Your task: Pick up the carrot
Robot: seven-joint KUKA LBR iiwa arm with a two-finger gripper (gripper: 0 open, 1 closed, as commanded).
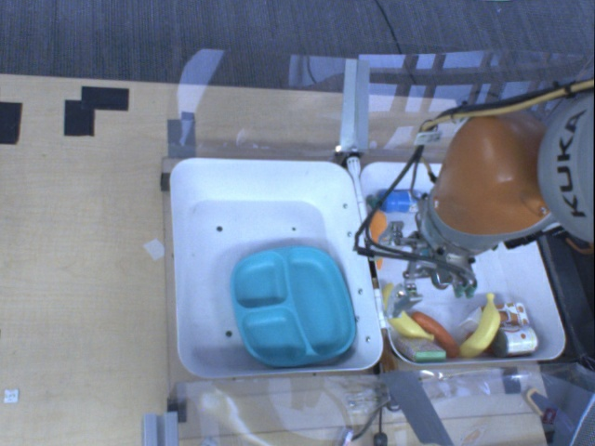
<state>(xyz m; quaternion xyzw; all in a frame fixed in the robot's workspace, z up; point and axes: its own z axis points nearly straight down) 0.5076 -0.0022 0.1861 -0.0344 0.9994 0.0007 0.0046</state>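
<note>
The worktop [84,277] carries two shallow white bins side by side, so that things can be lifted from one and have a free place next door. The left bin [200,203] holds a blue divided plate [293,307] lying flat toward its near side, apart from the clutter. The right bin [550,328] holds all the small items, and the arm [488,179] reaches in over it from the right, its orange band covering much of that bin's far half. Under the wrist hangs the gripper [432,275], poised over the near half of the right bin, just above and slightly behind the pile of toy food, which suits a straight descent onto it. Whether it is open or closed I cannot tell from this slant, and nothing can be seen caught in it. The carrot [435,330] lies on the bin floor near the front wall, slanted, with one yellow banana [407,324] touching it on the left and another yellow banana [482,327] curving just beside it on the right. A green piece [426,351] sits against the front wall below it. Wedged so closely, the carrot probably needs a grasp across its narrow body.
</note>
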